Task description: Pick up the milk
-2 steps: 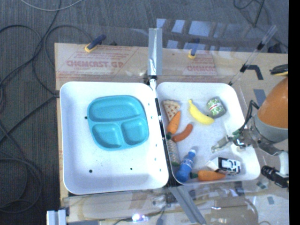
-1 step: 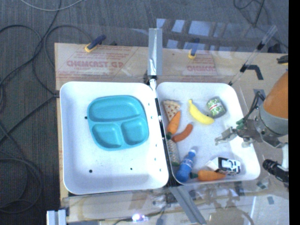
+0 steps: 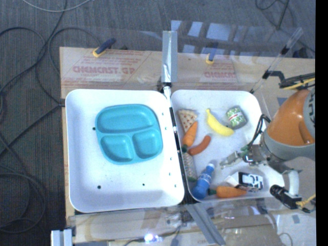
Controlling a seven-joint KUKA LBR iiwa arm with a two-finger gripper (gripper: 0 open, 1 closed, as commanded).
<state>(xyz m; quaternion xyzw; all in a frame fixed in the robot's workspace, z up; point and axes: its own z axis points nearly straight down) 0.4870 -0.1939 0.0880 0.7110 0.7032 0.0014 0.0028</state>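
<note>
1. The milk [image 3: 250, 180] lies near the right bin's [image 3: 256, 102] near right corner, not yet lifted.
2. The claw [image 3: 237, 158] hangs just left of it, holding nothing; its spread I cannot tell.
3. Grasp and lift remain.

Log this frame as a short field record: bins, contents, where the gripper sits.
left bin: holds a blue divided tray
right bin: banana, two carrots, blue bottle, green can, a third carrot, milk carton
gripper: low over the right bin, beside the milk carton
grasp: nothing visible between its fingers
</note>
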